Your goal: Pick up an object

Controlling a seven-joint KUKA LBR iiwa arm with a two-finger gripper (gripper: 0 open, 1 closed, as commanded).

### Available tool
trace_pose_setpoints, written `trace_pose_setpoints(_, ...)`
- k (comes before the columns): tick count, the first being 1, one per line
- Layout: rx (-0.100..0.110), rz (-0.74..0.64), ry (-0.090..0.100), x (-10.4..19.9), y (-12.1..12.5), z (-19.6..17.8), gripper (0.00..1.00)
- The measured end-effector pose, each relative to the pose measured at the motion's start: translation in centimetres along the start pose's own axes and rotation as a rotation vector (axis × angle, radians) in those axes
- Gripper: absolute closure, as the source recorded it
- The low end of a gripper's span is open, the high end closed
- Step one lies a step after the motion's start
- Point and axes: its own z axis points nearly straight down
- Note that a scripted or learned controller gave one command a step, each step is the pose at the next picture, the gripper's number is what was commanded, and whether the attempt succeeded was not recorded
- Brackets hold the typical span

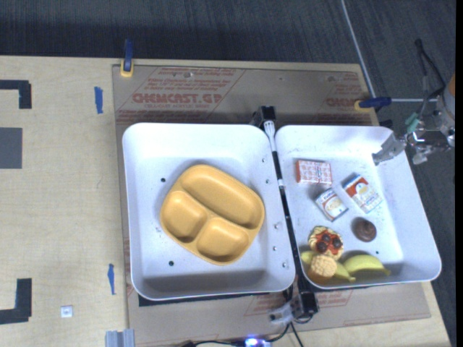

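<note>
The right bin holds several small items: a red-and-white carton, a small white box, a red-and-white packet, a brown round piece, a banana, a yellow corn-like piece and a red and dark toy food piece. My gripper hangs over the bin's far right corner, above and to the right of the packet. Its fingers are spread open with nothing between them.
A yellow three-compartment plate lies upside down in the left bin. Both bins rest on a brown cardboard sheet held by blue clamps. A thin cable runs down to the arm at the right.
</note>
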Motion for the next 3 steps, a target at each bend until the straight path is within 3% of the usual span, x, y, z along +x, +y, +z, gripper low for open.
trace_pose_setpoints(1, -0.002, 0.0, -0.001, 3.5, -5.0, 12.8, 0.0)
trace_pose_setpoints(2, -0.002, 0.0, 0.001, 8.7, -10.3, 12.8, 0.0)
trace_pose_setpoints(3, -0.011, 0.001, -0.004, 8.5, -10.1, 11.7, 1.0)
